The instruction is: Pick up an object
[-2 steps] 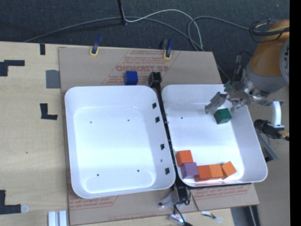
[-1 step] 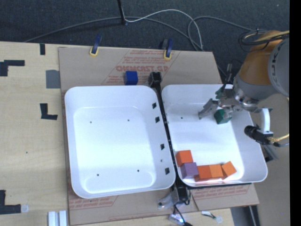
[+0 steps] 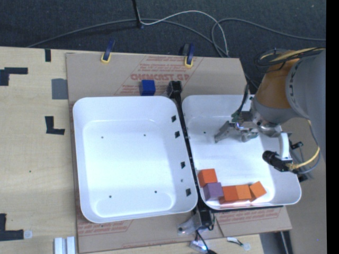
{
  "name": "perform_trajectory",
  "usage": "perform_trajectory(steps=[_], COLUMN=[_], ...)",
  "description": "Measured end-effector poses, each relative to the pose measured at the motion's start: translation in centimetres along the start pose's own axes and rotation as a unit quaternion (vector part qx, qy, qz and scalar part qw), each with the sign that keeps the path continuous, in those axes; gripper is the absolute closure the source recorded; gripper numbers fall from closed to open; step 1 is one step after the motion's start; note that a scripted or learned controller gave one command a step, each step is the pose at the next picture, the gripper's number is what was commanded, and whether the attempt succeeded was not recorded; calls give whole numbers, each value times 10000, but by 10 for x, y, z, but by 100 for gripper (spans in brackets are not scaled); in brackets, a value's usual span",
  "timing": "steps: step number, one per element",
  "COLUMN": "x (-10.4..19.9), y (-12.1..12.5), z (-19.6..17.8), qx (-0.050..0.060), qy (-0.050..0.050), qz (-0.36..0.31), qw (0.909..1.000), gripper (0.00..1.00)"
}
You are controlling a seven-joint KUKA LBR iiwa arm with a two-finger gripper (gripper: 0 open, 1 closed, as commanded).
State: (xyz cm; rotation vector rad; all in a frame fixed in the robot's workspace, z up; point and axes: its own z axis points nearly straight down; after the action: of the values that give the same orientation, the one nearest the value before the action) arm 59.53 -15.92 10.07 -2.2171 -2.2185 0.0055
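Over the right bin (image 3: 275, 197) the gripper (image 3: 225, 134) hangs above bare white floor, its fingers spread apart with nothing between them — so the pick is not yet made. The likely targets sit well apart from it, along the bin's near wall: an orange block (image 3: 207, 176), a purple block (image 3: 213, 190) touching it, two more orange blocks (image 3: 237, 193) and a smaller tilted orange block (image 3: 257, 189). They crowd together against the wall, which may leave the fingers little room. A blue block (image 3: 148, 87) lies outside on the cardboard, behind the left bin (image 3: 85, 110) — no hindrance.
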Motion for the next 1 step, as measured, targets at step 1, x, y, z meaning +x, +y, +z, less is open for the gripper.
perform_trajectory(steps=[1], x=[0], y=[0], z=[12], qx=[-25], qy=[-6], qz=[-1], qw=[10000], gripper=[0])
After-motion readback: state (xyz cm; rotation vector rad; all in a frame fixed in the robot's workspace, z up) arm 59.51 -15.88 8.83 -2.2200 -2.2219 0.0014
